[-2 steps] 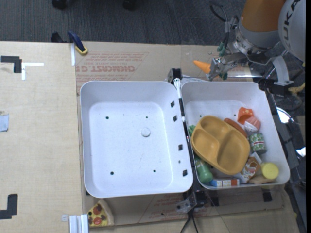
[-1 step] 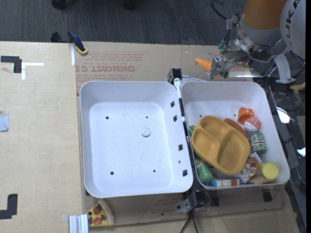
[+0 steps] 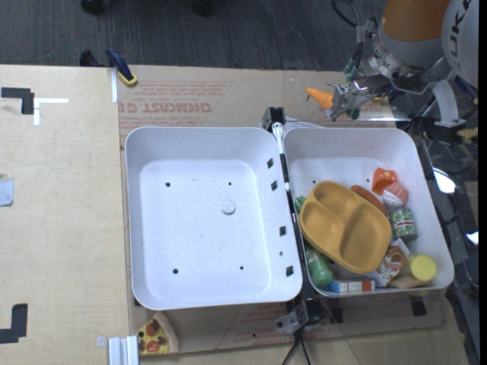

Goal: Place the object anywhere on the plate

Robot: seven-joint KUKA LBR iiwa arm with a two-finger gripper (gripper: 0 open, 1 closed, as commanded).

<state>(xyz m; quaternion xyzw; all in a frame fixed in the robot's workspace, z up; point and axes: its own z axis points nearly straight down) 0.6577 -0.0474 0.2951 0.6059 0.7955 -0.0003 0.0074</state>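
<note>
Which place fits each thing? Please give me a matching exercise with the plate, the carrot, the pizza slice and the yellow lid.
Things:
1. plate
2. carrot
3. pizza slice
4. yellow lid

Places:
A. outside the bins, below the left bin's near corner
B. near right corner of the right bin
C. at the end effector, beyond the bins
D. middle of the right bin, lying on other things

Pairs: 1-D, 2-C, 3-A, 4-B

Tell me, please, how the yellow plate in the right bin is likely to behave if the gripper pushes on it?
The plate looks like stiff moulded plastic, so it would probably slide, not bend. It lies tilted on toys, including a green one, so a push on the rim may rock it. Its glossy surface suggests it could slip.
</note>
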